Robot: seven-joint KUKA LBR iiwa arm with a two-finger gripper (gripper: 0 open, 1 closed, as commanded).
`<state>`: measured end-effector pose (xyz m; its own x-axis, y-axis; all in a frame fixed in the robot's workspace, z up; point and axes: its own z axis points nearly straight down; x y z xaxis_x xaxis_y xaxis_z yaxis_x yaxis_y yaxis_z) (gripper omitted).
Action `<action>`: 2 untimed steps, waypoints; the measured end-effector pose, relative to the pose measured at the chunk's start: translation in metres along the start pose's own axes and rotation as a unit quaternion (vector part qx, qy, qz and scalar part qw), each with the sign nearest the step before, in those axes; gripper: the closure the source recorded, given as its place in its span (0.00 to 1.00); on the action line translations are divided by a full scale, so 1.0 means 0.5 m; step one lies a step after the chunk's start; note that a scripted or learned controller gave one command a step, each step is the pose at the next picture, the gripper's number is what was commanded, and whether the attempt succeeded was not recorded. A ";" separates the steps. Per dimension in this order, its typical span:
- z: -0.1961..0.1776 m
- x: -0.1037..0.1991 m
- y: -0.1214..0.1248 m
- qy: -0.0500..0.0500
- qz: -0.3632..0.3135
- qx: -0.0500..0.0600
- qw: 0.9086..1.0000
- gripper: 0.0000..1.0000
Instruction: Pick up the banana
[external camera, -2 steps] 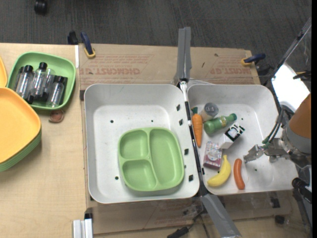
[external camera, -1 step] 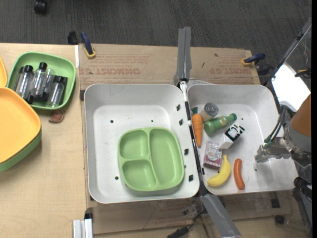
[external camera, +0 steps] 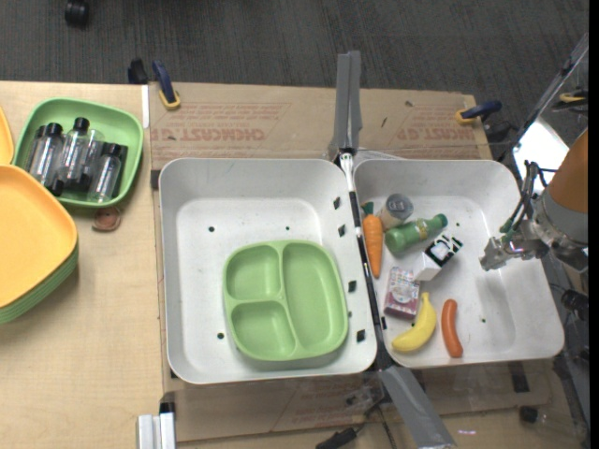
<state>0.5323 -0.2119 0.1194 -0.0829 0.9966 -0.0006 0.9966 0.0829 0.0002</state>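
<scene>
1. Cardboard (external camera: 281, 124) covers the bench under two white bins, with dark carpet (external camera: 281, 17) behind it all.
2. Gripper (external camera: 503, 251) sits over the right side of the right bin (external camera: 487, 181), coming in from the right edge. Can't tell how it's set — too small and blurry from up here. Nothing visible in it.
3. Closest thing to it is a small black-and-white item (external camera: 443, 249), just to its left on the bin floor.
4. Below that, a red sausage (external camera: 451, 327) lies near the front wall, roughly upright in the view.
5. Banana (external camera: 418, 326) is right beside the sausage, on its left — lying near the bin's front edge, curved, well apart from the gripper.
6. A pink packet (external camera: 402, 291) touches the banana's top end.
7. Further up: green bottle (external camera: 415, 233) on its side, a grey can (external camera: 399, 205) behind it, and a carrot (external camera: 373, 243) along the left wall.
8. Left bin (external camera: 187, 251) holds a green divided tray (external camera: 285, 299) with three compartments.
9. Way off left on the bench: a green dish (external camera: 126, 124) with dark-capped bottles (external camera: 75, 162) in it, plus stacked orange plates (external camera: 33, 246) at the edge.
10. Blue clamps (external camera: 167, 84) grip the cardboard at the back.
</scene>
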 end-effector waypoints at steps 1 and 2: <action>0.055 -0.003 -0.059 0.001 -0.317 0.000 0.949 1.00; 0.004 -0.003 -0.039 0.000 0.062 0.001 0.998 1.00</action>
<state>0.5132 -0.2152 0.1174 0.0414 0.9991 -0.0012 0.9991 -0.0414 -0.0010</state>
